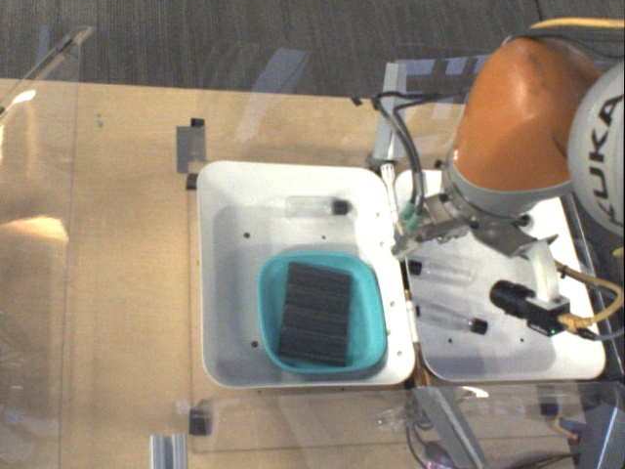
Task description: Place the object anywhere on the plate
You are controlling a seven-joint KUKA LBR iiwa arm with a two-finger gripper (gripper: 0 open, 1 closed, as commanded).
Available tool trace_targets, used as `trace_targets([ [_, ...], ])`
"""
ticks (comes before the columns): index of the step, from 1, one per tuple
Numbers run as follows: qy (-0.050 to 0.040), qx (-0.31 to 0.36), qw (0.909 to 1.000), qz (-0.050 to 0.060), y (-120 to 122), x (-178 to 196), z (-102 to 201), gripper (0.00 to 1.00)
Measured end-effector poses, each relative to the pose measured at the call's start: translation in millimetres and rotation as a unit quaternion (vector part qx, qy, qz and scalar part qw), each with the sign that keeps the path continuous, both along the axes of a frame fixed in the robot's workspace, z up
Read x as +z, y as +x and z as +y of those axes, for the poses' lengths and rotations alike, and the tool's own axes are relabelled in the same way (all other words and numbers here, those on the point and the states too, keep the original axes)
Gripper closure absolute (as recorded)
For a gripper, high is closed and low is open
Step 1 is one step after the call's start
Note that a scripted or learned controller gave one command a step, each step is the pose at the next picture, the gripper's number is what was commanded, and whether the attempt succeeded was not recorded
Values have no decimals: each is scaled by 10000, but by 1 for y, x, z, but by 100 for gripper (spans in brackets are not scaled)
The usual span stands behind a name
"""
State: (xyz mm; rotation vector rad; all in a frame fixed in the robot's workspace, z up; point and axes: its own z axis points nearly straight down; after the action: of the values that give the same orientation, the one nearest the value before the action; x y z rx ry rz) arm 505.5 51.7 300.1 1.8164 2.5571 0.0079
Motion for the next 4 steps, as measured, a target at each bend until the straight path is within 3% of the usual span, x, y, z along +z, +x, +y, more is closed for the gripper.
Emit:
trace_targets([
  [1, 3, -61, 10000, 23, 29, -101, 84, 100],
  [2, 3, -65, 10000, 21, 29, -101, 83, 0],
  [3, -2, 15, 10000, -8, 4, -35, -25, 0],
  [4, 6, 24, 10000, -41, 6, -24, -23, 100],
])
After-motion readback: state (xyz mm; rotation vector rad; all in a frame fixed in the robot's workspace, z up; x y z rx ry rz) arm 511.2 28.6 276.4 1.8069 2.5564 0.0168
